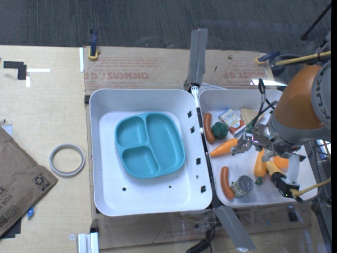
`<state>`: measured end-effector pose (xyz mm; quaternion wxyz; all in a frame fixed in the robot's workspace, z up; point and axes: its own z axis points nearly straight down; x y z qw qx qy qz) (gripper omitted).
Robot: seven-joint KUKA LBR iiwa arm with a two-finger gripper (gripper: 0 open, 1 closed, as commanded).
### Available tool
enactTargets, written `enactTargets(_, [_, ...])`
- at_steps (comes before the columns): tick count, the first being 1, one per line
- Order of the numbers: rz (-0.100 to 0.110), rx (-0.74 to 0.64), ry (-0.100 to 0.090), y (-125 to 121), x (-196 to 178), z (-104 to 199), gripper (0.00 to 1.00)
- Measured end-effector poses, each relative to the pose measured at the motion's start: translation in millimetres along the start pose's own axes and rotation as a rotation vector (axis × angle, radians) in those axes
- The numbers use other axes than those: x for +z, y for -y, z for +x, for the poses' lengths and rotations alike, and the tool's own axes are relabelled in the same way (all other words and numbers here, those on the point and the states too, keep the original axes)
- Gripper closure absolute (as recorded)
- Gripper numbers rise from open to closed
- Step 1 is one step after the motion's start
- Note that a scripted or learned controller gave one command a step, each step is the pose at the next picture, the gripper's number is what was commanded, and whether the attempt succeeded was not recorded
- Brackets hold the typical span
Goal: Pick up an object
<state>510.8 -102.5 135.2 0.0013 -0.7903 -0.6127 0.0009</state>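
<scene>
The grey arm (pixel 308 101) with its orange band reaches in from the right and hangs over the right-hand white bin (pixel 239 202), which serves here as the landmark. Its gripper (pixel 243 144) sits low over the middle of that bin, metal fingers (pixel 239 147) pointing left toward a carrot (pixel 222 148). The fingertips lie just beside the thick end of the carrot, perhaps touching it, but whether they are spread or pressed together cannot be made out, and nothing is plainly seen between them.

Left of that bin, sharing its wall, stands the other white bin (pixel 100 157), and in it lies a teal divided plate (pixel 150 144) with three compartments. Further left of both, on the wooden bench (pixel 42 104), a brown cardboard box (pixel 18 181) lies at the lower edge and a grey tape ring (pixel 67 159) lies between the box and the left bin.

Inside the right bin, the carrot lies aslant near the centre, tip toward the shared wall. Above it, near the back-left corner, a red sausage (pixel 209 127) stands lengthwise beside a green broccoli-like piece (pixel 220 130), with a small printed packet (pixel 230 118) just behind. A second red sausage (pixel 226 183) lies at the front-left, beside a round grey can lid (pixel 244 184). Under the wrist, toward the bin's right side, sit yellow and orange toy pieces (pixel 261 165), partly hidden by the arm, crowding the gripper closely.
</scene>
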Motion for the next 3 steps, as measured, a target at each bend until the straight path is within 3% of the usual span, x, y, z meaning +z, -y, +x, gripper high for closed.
enactTargets(1, [-0.003, -0.074, 0.001, -46.1, 43.3, 9.8, 0.00])
enactTargets(2, [0.000, -0.071, 0.001, -45.8, 35.0, 8.5, 1.00])
enactTargets(3, [-0.003, -0.124, 0.003, -87.4, -56.5, 43.0, 1.00])
